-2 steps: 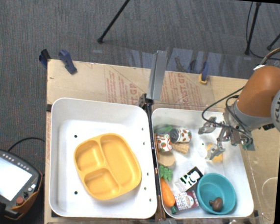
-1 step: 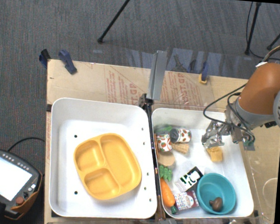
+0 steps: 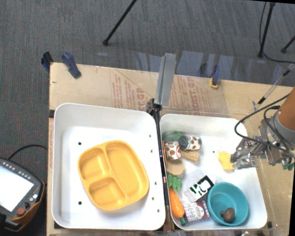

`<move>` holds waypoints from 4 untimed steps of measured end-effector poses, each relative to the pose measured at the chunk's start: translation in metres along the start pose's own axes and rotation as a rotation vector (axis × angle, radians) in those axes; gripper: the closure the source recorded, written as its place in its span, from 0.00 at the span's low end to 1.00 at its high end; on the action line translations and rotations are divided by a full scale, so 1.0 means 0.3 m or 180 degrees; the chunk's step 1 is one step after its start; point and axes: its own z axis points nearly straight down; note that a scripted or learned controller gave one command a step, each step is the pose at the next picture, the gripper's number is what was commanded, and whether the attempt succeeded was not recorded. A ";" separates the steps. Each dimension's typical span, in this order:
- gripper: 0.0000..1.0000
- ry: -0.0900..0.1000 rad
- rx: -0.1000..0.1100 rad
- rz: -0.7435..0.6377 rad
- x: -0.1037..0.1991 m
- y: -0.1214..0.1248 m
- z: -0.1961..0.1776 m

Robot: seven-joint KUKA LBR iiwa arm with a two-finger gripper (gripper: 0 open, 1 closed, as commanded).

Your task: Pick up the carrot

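beside carrot [image 3: 176,204]: carton [image 3: 196,212], teal bowl [image 3: 227,203], green toy [image 3: 174,183].

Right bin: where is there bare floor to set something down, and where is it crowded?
Bare floor lies along the far wall of the right white bin, between the small tin can and the tool. The left side is crowded down to the orange carrot; the teal bowl fills the near right corner.
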 end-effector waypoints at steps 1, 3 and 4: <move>1.00 0.0021 -0.0009 0.0022 -0.009 0.134 0.306; 1.00 0.0036 -0.0036 -0.1593 -0.260 0.176 0.374; 1.00 -0.0015 -0.0001 -0.1944 -0.246 0.068 -0.246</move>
